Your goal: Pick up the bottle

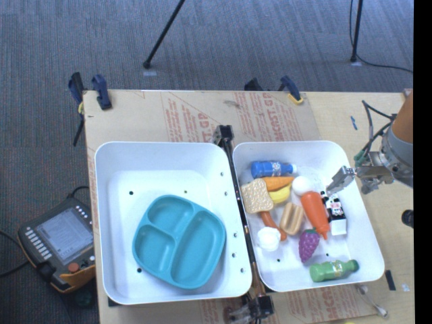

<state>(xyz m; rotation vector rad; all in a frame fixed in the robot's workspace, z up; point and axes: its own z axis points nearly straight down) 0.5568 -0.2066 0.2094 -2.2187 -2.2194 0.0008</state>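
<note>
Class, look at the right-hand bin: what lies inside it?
The right bin holds a blue bottle, a green bottle, a carrot, purple grapes, a cracker, a hot dog and white balls. The floor beneath the pile is covered.

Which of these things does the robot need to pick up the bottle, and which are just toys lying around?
For the job:
- green bottle, at the near edge of the right bin
- blue bottle, at the bin's far end
- pincer

Just lying about:
- carrot
- grapes
- hot dog
- cracker
- blue plate in the left bin
</note>
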